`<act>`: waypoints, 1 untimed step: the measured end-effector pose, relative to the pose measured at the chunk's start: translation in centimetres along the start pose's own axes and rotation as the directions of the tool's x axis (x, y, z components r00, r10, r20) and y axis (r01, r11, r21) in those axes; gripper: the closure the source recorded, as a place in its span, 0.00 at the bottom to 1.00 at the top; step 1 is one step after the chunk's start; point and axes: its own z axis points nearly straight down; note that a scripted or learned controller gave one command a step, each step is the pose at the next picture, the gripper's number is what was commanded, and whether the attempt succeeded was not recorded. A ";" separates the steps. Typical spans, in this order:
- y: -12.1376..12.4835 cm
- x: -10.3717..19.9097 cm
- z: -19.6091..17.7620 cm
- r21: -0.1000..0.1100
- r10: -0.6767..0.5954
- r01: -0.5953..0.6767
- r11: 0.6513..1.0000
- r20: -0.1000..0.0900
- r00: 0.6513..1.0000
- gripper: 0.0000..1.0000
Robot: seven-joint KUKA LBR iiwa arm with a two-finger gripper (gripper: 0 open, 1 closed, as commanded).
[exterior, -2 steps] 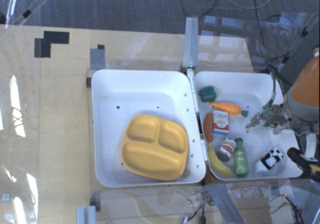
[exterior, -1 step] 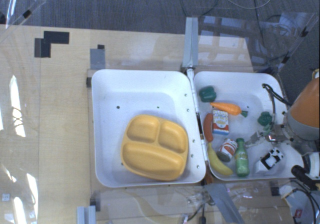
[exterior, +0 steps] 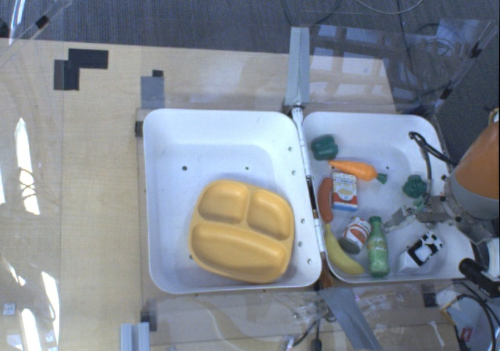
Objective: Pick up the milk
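Hovering end effector (exterior: 416, 218) beside milk (exterior: 424, 249)

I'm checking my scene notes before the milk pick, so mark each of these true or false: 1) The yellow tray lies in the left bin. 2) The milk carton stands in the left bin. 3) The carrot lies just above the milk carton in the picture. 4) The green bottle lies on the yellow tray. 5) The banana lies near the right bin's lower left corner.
1) True: the yellow tray lies in the left bin.
2) False: the milk carton is in the right bin.
3) True: the carrot lies just above it.
4) False: the green bottle lies in the right bin, beside the banana.
5) True.
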 end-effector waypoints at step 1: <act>-0.2 1.4 -1.0 0.008 -0.131 0.131 0.991 -0.001 0.991 0.00</act>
